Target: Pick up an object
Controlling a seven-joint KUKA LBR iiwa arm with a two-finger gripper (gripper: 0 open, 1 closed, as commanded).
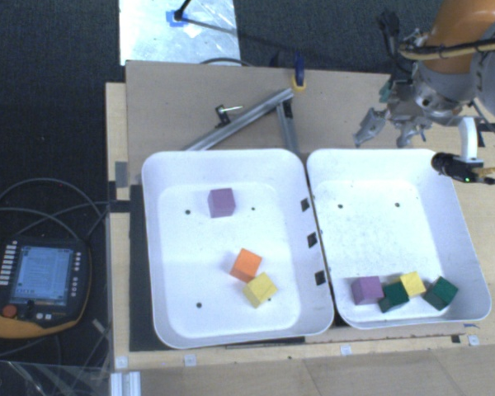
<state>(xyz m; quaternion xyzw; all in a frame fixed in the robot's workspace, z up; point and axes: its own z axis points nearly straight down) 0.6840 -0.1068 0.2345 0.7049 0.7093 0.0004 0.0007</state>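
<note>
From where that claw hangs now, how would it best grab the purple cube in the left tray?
Probably from straight above, closing on two opposite flat sides. The purple cube sits alone on the left bin floor, apart from the orange cube and yellow cube, which touch, so fingers have room on every side. The gripper hangs beyond the right bin.

Two white bins, smooth plastic with a soft sheen: the left bin [161, 246], and the right bin [458, 221] finely speckled across its floor. The cubes look matt: purple cube [221, 202], orange cube [246, 263], yellow cube [261, 289]. Behind the left bin, a bare brushed-metal bar [239, 120]. The worktop [338, 110] is flat, dull, cardboard-brown board. Further back, a crinkled shiny foil sheet [177, 19] on dark, rough carpet [41, 73].
</note>
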